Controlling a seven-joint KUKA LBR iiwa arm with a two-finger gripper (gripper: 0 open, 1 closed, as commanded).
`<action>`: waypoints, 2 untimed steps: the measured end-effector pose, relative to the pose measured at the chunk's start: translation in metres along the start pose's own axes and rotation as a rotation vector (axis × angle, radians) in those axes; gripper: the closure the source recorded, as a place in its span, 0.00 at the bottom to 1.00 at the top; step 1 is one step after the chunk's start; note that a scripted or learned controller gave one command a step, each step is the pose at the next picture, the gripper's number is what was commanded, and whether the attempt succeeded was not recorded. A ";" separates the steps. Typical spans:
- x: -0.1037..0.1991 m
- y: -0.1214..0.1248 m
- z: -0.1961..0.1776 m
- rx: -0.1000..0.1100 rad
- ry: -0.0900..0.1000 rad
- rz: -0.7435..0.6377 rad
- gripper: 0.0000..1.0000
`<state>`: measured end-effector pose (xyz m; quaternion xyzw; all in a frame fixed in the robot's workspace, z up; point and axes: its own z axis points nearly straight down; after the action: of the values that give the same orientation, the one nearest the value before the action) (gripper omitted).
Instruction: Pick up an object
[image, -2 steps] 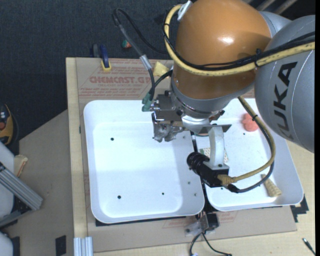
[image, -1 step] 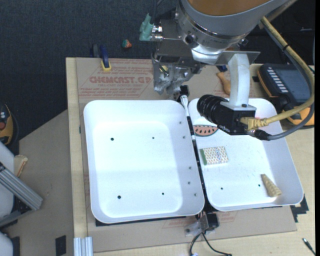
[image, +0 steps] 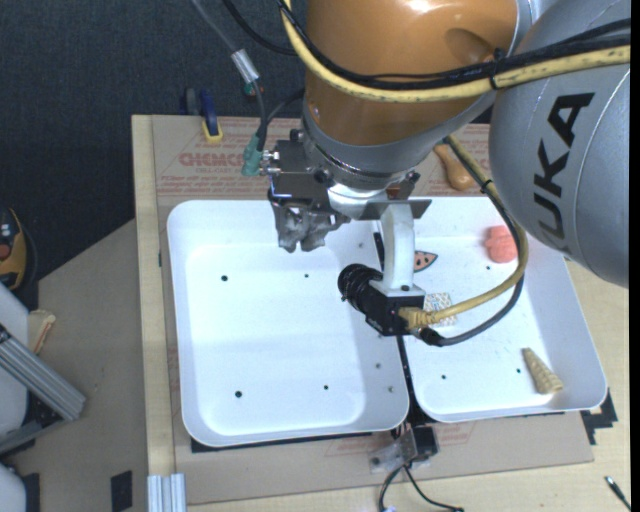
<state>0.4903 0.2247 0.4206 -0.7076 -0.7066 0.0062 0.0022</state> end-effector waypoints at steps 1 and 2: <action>-0.001 -0.013 -0.122 -0.026 0.013 -0.004 1.00; -0.001 -0.003 0.011 0.001 0.000 0.001 1.00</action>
<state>0.4869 0.2241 0.4097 -0.7079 -0.7063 0.0066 0.0023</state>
